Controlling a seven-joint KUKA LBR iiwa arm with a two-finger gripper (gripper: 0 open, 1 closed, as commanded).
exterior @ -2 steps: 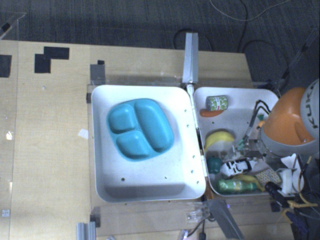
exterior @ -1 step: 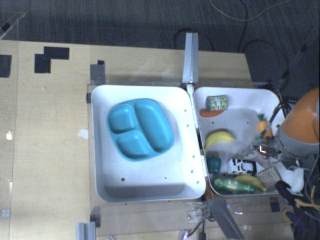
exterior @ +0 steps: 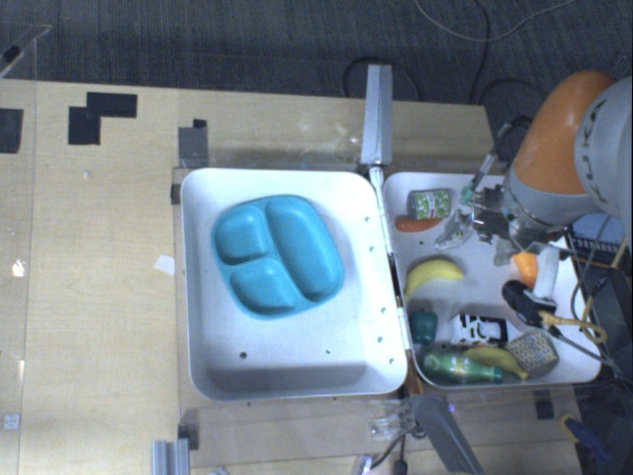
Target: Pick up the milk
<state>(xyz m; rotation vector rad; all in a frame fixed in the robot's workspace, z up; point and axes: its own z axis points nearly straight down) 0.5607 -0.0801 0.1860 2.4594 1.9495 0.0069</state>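
We see the wooden bench bearing two white bins, dark carpet beyond; whether the gripper pinches anything, we cannot tell.

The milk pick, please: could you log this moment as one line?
gripper: above right bin, far end | milk: lying in bin, near end, apart | held: no

Two shallow white bins were borne side by side on a pale wooden table. The left bin was taken as the landmark: the right bin was set touching its right side, and black patches were seen beyond its far-left corner.
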